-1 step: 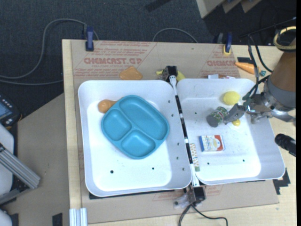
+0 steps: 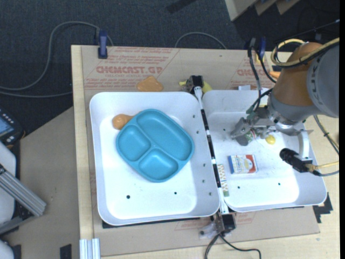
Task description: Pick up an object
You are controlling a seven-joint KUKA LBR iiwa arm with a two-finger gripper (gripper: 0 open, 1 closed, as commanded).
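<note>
Tool (image 2: 245, 132) low in right bin (image 2: 280, 196), grip state unclear. Small card box (image 2: 242, 164) just below it: prob. light, stiff; pinch across short sides.

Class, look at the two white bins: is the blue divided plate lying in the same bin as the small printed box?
No: the blue divided plate lies in the left bin, while the small printed box lies in the right bin.

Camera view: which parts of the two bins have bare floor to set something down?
Left bin: bare along its near edge, below the blue divided tray. Right bin: bare at the near edge, below the small box. Crowded around the gripper and yellow piece.
</note>
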